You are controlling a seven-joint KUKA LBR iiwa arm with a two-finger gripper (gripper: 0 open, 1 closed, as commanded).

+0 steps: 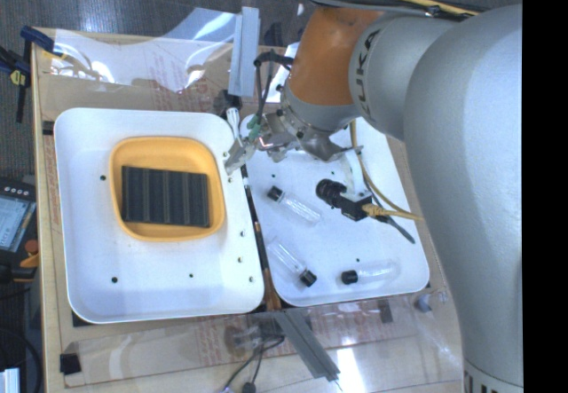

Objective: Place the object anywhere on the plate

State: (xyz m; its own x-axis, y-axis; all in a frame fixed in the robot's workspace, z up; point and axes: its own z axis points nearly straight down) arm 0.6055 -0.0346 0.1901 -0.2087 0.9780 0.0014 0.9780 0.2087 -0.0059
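Where the right bin point(404, 280) sits, three clear tubes point(293, 205) lie.

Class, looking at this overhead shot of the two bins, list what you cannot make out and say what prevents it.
- Gripper: too small and cluttered in the camera view to tell its state.
- Right bin: its far right corner is hidden under the arm.
- Clear vials: contents too small to tell.
- Yellow plate: nothing hidden.

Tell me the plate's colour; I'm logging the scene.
Yellow-orange rim with a dark ribbed centre, seen in the camera view: the plate in the left bin.
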